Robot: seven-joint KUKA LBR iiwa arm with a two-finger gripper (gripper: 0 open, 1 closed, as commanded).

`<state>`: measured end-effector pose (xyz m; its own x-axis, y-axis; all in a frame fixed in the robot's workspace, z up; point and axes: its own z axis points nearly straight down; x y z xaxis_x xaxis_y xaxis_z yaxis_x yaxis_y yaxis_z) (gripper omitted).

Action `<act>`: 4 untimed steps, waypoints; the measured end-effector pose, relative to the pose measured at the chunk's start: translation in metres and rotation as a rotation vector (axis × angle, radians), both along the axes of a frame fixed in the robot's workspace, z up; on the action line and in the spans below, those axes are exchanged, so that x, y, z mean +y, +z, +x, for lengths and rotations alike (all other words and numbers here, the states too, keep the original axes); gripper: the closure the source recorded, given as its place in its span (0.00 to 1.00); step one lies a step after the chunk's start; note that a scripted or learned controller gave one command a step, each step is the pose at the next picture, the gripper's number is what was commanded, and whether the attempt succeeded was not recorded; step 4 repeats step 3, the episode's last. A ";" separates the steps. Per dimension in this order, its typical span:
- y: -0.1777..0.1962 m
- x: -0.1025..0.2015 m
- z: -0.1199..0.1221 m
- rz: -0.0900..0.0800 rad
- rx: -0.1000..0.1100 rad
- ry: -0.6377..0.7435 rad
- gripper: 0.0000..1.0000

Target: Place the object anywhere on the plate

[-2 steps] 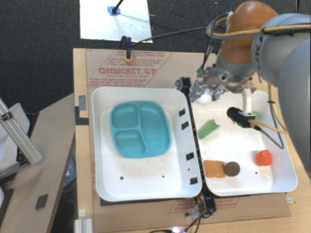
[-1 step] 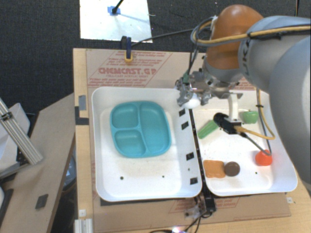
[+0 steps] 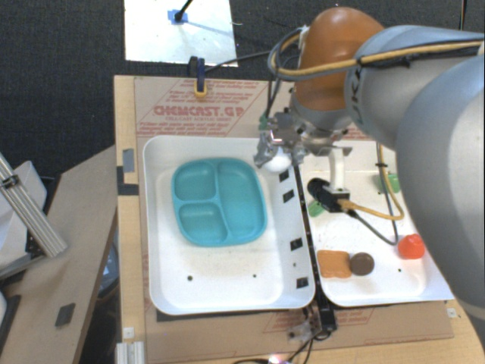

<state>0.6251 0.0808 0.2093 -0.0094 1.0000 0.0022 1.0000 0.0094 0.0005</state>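
Looming largest in front, the grey arm (image 3: pixel 432 97) is reaching in from the view's right, its orange band sitting just above the gripper (image 3: pixel 271 152). The gripper is hanging over the left bin (image 3: pixel 163 279), close to that bin's far right corner. A small white object (image 3: pixel 278 161) is showing right at the gripper's tip, touching it or just under it. Whether the gripper is clamping the object or standing open is not something the view is letting me tell.

Just below and to the view's left of the gripper, the teal plate (image 3: pixel 220 202) is lying flat in the left bin, its three compartments facing up. The white object is sitting at or just over the plate's nearest corner.

Across the divider from the gripper, the right bin (image 3: pixel 379 294) is holding several things. An orange flat piece (image 3: pixel 333 265) and a brown round piece (image 3: pixel 362 263) are lying side by side, well below the gripper. A red-orange object (image 3: pixel 411 246) is resting farther toward the view's right.
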 end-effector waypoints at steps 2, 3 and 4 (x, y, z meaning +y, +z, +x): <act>-0.002 0.105 -0.031 0.001 0.001 0.001 1.00; -0.002 0.101 -0.030 -0.002 0.001 -0.005 0.00; -0.002 0.101 -0.030 -0.002 0.001 -0.005 0.00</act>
